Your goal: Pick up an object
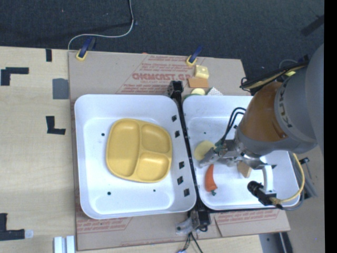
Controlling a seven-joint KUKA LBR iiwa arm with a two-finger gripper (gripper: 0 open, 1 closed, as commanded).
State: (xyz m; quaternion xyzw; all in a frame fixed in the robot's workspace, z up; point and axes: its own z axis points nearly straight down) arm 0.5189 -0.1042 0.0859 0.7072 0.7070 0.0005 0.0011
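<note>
White bins sit side by side on a cardboard sheet (152, 75). Left bin (87, 157) holds a yellow sectioned plate (139, 150), lying flat near its centre. Right bin (210, 117) holds a pale yellow round object (203, 150) near the divider and an orange carrot-shaped object (210, 178) just below it, toward the near wall. Grey arm (295, 109) with its orange band reaches in from the right and covers much of the right bin. Gripper (215, 155) is low over the bin, just beside the pale yellow object, above the carrot; finger state cannot be told, nothing visibly held. Small tan block (243, 168) lies under the wrist, partly hidden. Behind the bins, small blocks (199, 78) rest on the cardboard.
</note>
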